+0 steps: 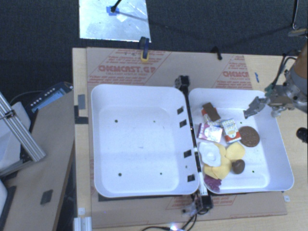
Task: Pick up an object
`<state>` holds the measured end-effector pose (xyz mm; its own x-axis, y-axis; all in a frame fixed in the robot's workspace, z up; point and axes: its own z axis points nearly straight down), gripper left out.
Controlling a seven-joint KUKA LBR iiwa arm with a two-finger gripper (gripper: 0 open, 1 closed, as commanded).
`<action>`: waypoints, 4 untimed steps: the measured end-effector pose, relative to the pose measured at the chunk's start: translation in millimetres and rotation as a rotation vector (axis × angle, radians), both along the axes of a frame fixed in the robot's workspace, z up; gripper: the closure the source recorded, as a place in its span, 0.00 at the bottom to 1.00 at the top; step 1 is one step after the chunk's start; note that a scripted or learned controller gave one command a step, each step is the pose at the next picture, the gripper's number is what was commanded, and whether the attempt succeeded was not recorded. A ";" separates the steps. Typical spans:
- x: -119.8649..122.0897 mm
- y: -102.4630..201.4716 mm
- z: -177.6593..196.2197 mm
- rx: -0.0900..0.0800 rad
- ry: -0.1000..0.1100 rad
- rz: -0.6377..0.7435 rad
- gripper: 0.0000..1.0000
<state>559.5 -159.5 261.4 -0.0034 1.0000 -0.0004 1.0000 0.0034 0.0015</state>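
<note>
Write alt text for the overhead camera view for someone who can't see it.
A grey robot arm's gripper hovers over the right bin, which holds a cluster of small items including a brown disc. The left bin sits beside it.

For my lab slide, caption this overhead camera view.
Gripper poised over the right bin of jumbled items, beside the left bin.

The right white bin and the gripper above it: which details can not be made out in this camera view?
- Grey gripper: too small and blurred to judge its state.
- Purple packet in the right white bin: mostly under the pale yellow pieces.
- Small white printed pack: print too small to read.
- Grey arm: cut off by the right edge.
</note>
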 end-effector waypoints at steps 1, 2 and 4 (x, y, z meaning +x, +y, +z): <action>15.8 3.3 -159.6 0.003 0.011 -0.001 0.00; 53.4 -2.7 -176.3 -0.001 -0.003 0.003 0.00; -20.5 64.0 -176.9 0.003 0.002 0.004 0.00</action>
<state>539.0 -95.5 84.5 -0.0072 1.0000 0.0022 1.0000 0.0072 -0.0010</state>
